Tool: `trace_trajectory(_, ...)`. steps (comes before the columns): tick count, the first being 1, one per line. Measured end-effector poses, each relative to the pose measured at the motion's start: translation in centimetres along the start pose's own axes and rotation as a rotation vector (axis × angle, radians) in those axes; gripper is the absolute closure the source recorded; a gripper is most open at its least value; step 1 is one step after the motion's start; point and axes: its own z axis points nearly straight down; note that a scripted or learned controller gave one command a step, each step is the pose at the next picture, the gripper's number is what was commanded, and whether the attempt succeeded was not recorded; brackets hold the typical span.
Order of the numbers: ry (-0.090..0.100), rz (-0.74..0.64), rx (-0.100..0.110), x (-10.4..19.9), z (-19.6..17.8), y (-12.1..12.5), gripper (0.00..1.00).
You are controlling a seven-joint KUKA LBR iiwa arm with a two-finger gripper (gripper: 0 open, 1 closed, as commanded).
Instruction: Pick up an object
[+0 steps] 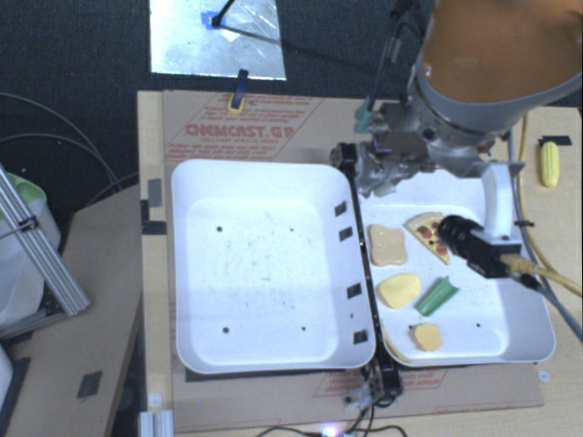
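The right bin (524,335) holds several toy food pieces: a tan bread slice (387,244), a pizza slice (426,230), a pale yellow round piece (399,289), a green stick (437,296) and a small orange-yellow piece (426,337). The arm's grey and orange wrist looms over the bin's far side. Its gripper (390,162) hangs above the far left corner of the right bin, apart from the food pieces. A black cylinder with a cable (474,244) juts out beside the pizza slice.
The left bin (182,271) adjoins the right one along a shared wall. A yellow corn-like item (549,164) lies on the bench at far right. A foil sheet (217,24) lies beyond the bench, and an aluminium frame (36,244) stands left.
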Motion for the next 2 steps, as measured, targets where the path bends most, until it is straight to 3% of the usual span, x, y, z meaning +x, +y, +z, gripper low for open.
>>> trace_trajectory(1,0.001,-0.004,-0.003,0.0,-1.1,0.1,1.0)
trace_trajectory(2,-0.003,0.002,0.011,4.2,1.7,-0.2,1.0)
